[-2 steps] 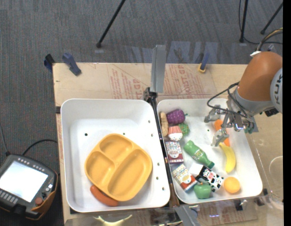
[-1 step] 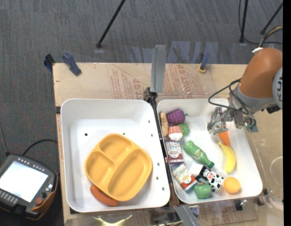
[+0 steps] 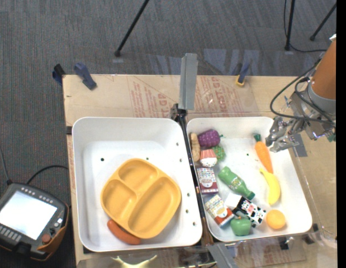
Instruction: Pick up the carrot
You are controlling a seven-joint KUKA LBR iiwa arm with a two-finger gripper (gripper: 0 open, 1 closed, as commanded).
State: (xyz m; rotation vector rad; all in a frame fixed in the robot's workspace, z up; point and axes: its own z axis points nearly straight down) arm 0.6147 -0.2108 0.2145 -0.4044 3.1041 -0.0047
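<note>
The carrot (image 3: 264,155), orange with a green top, lies along the right side of the right bin (image 3: 240,124), its top pointing to the far wall. My gripper (image 3: 280,138) hangs just to the carrot's upper right, above the bin's right rim. Its fingers are open with nothing between them. The carrot rests on the bin floor, apart from the fingers.
Close below the carrot lies a banana (image 3: 271,187), then an orange (image 3: 275,219). A green bottle (image 3: 235,183), purple grapes (image 3: 209,137), a can (image 3: 207,179) and small cartons crowd the bin's left and front. The left bin (image 3: 94,133) holds a yellow divided plate (image 3: 141,197) and a sausage (image 3: 123,233).
</note>
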